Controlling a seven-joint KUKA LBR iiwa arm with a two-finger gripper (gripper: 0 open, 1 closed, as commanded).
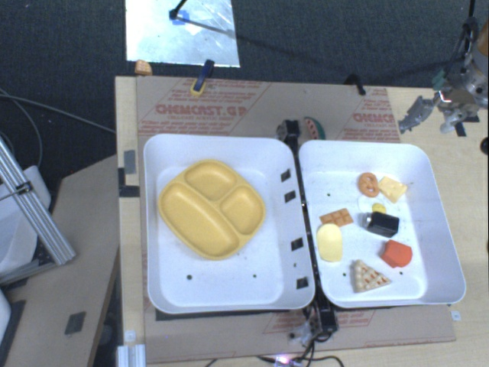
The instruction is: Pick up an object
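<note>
The right bin (435,205) holds several small toy foods: an orange pretzel ring (367,183), a yellow cheese wedge (393,188), a brown waffle piece (336,218), a black block (382,223), a pale yellow oval (329,243), a red-orange block (396,254) and a pizza slice (369,277). My gripper (434,119) hangs beyond the far right corner of this bin, above the cardboard. Its fingers are spread and open, with nothing between them.
A yellow divided plate (212,207) lies in the left bin (164,281). Behind the bins sit a shiny sheet (182,20), a blue and yellow clip (202,77) and a small tan cube (142,67). A metal frame (30,205) stands at the left.
</note>
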